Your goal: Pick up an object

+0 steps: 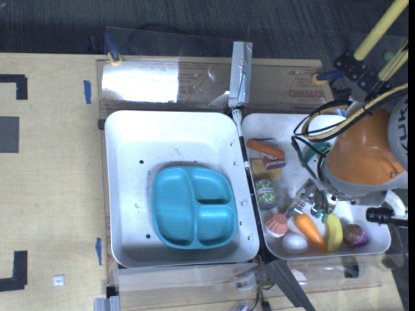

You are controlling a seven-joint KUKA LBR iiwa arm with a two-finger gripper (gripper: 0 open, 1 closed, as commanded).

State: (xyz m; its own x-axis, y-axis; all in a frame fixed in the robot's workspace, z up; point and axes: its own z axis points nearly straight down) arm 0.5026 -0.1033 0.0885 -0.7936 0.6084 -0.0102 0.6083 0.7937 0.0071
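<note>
The right bin (254, 127) holds several toy foods. A hot dog (266, 149) lies at its upper left, a brown block (267, 166) and a green item (264, 192) below it. Along the front edge sit a pink shell-like piece (277, 223), a white egg (295, 242), an orange carrot (310, 230), a yellow banana (334, 230) and a purple item (355, 235). My gripper (310, 201) hangs low over the bin just above the carrot and banana, under the arm's orange band (363, 151). Nothing is visibly between its fingers.
The left bin (123, 173) contains a blue divided plate (193, 205). A metal divider post (240, 73) stands behind the two bins. Black and yellow cables (324, 125) loop off the arm over the right bin's back corner. Wooden bench lies to the left.
</note>
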